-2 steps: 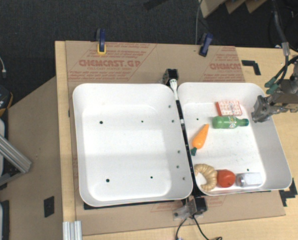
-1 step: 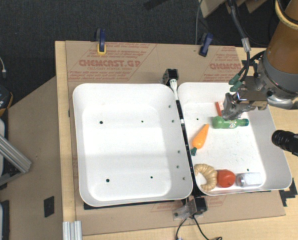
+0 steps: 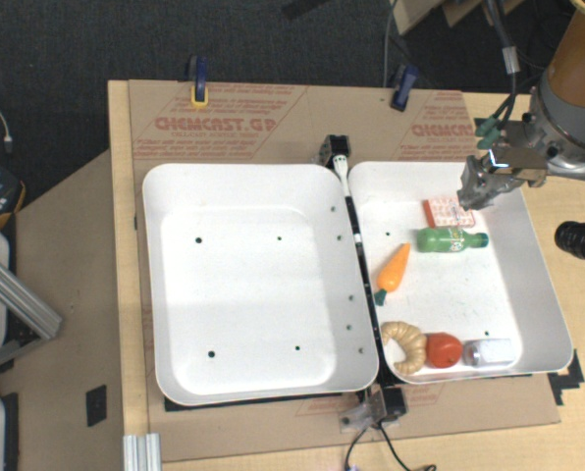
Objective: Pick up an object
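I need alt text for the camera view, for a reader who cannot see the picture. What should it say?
A grey robot arm reaches in from the right, its hand above a red-and-white packet in the right white bin. That bin also holds a green bottle, a carrot, a croissant, a red ball and a small clear bottle.

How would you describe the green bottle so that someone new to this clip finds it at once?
Look in the right-hand bin, in its upper half, just below the tool. The green bottle lies on its side there, directly under a small red-and-white packet. It is the only green item; the carrot to its lower left is orange.
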Robot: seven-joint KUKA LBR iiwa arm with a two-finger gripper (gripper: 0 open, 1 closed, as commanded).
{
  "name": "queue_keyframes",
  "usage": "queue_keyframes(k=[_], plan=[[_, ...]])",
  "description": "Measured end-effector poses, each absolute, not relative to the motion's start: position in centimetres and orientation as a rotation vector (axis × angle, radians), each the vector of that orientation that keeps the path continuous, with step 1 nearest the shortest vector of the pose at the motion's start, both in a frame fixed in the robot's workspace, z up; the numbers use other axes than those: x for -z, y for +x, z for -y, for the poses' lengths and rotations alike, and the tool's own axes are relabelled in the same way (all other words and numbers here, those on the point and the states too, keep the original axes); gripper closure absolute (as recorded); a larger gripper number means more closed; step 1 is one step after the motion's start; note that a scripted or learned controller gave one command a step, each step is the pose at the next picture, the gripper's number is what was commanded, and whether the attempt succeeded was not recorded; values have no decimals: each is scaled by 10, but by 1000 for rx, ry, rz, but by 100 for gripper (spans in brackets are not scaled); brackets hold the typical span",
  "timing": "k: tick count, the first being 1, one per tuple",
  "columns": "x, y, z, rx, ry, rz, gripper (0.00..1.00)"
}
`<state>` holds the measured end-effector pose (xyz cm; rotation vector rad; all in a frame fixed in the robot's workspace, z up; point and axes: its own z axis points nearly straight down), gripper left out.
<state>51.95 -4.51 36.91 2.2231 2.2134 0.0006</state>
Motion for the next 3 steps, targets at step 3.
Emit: queue_keyframes(k=[3], plan=[[-348, 480, -36, -6, 2213, -2228, 100]])
